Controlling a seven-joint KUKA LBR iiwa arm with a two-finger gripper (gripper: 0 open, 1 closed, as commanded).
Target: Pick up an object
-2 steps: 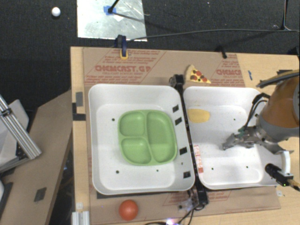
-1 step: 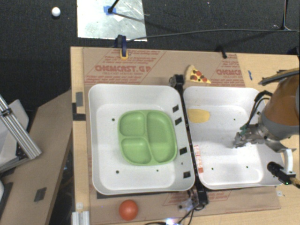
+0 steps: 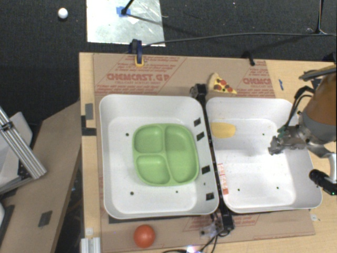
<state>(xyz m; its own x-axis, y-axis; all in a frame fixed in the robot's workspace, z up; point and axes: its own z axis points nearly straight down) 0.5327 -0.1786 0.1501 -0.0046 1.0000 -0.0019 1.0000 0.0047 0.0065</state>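
The gripper (image 3: 276, 144) hangs low over the right bin (image 3: 263, 196), toward its right side; whether it is open or closed cannot be told. A flat yellow piece (image 3: 223, 130) lies at that bin's far left, well apart from it. The left bin (image 3: 118, 194) holds a green divided plate (image 3: 165, 154). A pizza slice toy (image 3: 221, 84) and a red ball (image 3: 144, 235) rest on the bench (image 3: 174, 70).

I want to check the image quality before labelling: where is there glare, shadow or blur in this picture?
Camera view: the reflective sheet at the top shows bright glare; both white bins, left bin and right bin, are evenly lit and nearly washed out, with soft shadows at their walls; the tool is small and slightly blurred; the green tray and yellow object look clear.
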